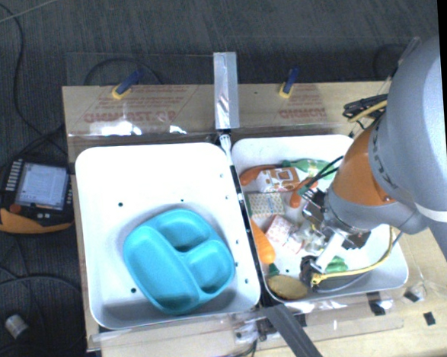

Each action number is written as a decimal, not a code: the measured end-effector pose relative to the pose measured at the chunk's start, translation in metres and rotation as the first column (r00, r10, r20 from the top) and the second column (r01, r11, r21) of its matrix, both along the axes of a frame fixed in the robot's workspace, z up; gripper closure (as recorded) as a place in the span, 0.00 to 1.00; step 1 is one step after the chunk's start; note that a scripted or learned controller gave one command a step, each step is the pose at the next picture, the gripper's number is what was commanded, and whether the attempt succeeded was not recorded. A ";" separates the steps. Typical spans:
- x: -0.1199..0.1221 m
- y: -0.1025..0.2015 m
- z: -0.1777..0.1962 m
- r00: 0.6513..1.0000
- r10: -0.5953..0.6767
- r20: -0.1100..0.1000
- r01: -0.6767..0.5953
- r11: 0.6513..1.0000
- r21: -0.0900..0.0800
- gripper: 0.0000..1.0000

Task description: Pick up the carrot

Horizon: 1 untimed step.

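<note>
Over the right bin, the grey arm reaches in from the right, its orange band above the bin's middle. The gripper hangs low among a crowd of things there. It is too hidden by the wrist and clutter to tell whether it is spread or closed, and nothing can be seen clamped in it.

The carrot lies along the left wall of the right bin, in its nearer half, just left of the gripper and apart from it. A pink and white packet lies between the two. Just below the carrot, in the near left corner, rests a brown oval thing. Toward the far side of the bin sit a small orange and white box, a checked packet and something green.

The left bin holds a blue divided tray, set toward its near right. Both bins stand side by side on the brown worktop, where a blue and yellow clamp grips the far edge. A handheld control unit lies on the dark floor to the left.
</note>
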State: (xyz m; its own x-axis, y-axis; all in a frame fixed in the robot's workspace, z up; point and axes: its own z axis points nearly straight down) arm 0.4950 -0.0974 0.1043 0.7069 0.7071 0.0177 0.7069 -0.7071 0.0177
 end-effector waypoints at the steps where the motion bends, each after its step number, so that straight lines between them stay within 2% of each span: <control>1: -0.001 0.002 -0.010 0.998 -0.064 0.004 0.064 0.998 -0.003 1.00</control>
State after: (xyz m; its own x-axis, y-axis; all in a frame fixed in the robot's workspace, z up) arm 0.4940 -0.0951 0.0947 0.7506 0.6605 0.0184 0.6601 -0.7508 0.0229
